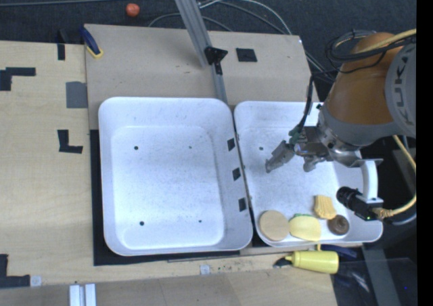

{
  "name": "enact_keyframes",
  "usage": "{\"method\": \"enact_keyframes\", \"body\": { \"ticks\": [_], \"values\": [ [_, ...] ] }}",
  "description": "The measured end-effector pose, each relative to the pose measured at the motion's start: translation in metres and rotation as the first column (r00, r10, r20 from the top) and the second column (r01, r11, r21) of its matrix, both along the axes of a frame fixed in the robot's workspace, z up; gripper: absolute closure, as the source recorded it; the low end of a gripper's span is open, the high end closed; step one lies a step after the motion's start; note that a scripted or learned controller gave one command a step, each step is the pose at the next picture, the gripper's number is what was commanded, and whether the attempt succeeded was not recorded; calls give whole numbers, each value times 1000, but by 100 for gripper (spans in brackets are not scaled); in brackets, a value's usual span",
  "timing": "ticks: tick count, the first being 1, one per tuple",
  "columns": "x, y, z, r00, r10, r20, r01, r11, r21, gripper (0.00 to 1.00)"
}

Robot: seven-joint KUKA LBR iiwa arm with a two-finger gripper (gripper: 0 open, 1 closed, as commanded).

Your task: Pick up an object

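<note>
My gripper [292, 160] hangs over the middle of the right bin [260, 118], its two grey fingers spread apart with nothing between them. Along that bin's front edge lie a round tan disc [274, 225], a pale yellow lump [306, 227], an orange-yellow ridged piece [325, 206] and a small brown round thing [338, 225]. All of them sit well below and to the right of the fingers.
The left bin [166, 176] lies beside the right one. A yellow-handled tool [315, 261] rests on the bench just in front of the right bin. A grey metal pole [193, 17] slants down behind the bins. A small orange ball [132, 9] sits far back.
</note>
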State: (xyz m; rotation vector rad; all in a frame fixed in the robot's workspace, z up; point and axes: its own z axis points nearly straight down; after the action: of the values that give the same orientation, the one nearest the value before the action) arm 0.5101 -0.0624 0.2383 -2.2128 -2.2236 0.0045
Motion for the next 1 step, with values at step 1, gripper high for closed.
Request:
{"method": "enact_keyframes", "body": {
  "ticks": [1],
  "values": [
    [12,-86,24,1000,-9,5,9,1000,-3,0]
  ]
}}
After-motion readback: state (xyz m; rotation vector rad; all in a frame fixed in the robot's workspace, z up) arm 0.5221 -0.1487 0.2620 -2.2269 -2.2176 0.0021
